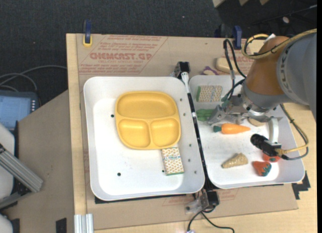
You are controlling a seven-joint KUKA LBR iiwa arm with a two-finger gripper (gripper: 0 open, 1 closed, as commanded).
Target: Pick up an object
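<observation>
The carrot lies just below the jaws.

From my station I saw the arm reach in from the right, its grey link angled downward and the orange band bent over the wrist. The gripper hung low, its dark body pointing left.
</observation>
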